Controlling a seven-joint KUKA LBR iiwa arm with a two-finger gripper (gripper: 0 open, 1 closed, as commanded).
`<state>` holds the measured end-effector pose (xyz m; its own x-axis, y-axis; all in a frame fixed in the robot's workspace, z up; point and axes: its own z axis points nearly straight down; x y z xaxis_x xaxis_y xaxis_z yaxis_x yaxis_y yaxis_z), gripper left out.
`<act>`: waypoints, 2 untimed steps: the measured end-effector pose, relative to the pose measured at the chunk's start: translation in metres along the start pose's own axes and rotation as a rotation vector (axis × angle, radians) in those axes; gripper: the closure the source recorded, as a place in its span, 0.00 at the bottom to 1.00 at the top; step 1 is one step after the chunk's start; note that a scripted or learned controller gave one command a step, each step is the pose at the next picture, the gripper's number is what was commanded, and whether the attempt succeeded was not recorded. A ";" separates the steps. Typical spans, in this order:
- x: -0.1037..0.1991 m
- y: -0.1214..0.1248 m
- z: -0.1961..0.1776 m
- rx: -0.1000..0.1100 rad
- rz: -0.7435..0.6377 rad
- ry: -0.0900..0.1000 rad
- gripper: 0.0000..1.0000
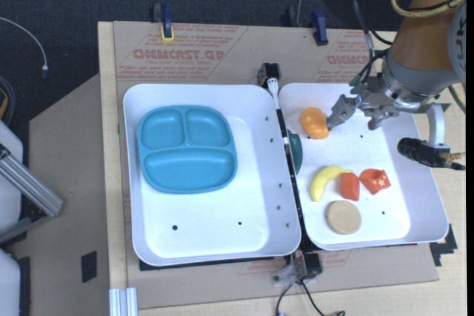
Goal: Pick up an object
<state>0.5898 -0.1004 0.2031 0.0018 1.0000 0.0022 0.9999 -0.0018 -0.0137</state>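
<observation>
Camera view has the arm (426, 26) leaning in over the right bin's (415, 226) far edge, wrist bent downward. Its gripper (361, 113) hangs with both fingers spread apart and nothing between them, one fingertip just beside the orange object (314, 123) near the bin's far left corner. A blue divided plate (188, 149) lies in the left bin (215, 240).

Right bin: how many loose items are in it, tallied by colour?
Orange: 1, the orange piece near the gripper.
Yellow: 1, the banana.
Red: 2, two red pieces.
Tan: 1, the round disc.
Dark green: 1, the green item at the left wall.
Total: 6
</observation>
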 end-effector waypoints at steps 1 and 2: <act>0.000 0.003 -0.006 -0.012 -0.002 -0.001 0.00; -0.008 -0.003 0.044 -0.007 -0.001 -0.001 0.00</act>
<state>0.5864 -0.1086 0.1588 0.0012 1.0000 0.0011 1.0000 -0.0012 -0.0063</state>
